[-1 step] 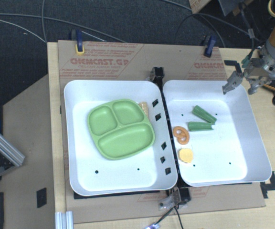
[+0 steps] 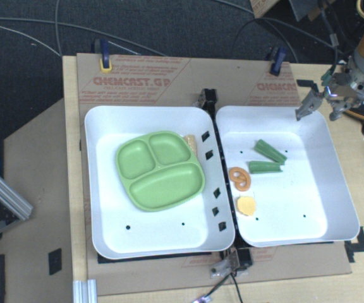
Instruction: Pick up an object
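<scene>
On the bench, the right bin (image 2: 333,188) holds 2 green pieces (image 2: 268,158), a pretzel (image 2: 239,178); jaws (image 2: 323,103) spread, empty.

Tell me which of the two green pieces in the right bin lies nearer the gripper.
The upper green piece, the one tilted diagonally, is nearer the gripper at the right bin's top right corner. The other green piece lies level just below it, beside the pretzel.
</scene>
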### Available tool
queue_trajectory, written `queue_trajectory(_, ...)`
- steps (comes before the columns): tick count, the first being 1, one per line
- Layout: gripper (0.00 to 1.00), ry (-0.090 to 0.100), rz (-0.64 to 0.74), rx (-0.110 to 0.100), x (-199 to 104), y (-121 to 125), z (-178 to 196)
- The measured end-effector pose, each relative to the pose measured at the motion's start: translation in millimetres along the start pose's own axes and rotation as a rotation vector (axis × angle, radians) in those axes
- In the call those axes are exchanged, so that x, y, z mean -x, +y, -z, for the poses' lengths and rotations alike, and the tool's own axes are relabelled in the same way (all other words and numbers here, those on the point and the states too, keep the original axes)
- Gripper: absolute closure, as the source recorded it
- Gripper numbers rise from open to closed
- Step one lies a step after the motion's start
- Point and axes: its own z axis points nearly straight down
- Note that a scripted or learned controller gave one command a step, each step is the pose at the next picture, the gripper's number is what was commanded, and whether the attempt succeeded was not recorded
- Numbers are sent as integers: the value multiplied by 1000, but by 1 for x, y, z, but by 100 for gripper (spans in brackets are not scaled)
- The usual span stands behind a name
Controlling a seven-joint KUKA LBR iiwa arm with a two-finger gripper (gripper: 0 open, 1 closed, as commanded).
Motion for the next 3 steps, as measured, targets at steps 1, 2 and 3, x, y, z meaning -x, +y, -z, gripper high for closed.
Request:
queue_trajectory(1,0,2,0,-6,0,-1,-63)
queue_trajectory(2,0,2,-1,-7,2,-11,-117)
queue_trajectory(3,0,0,0,-1,2,-11,-139)
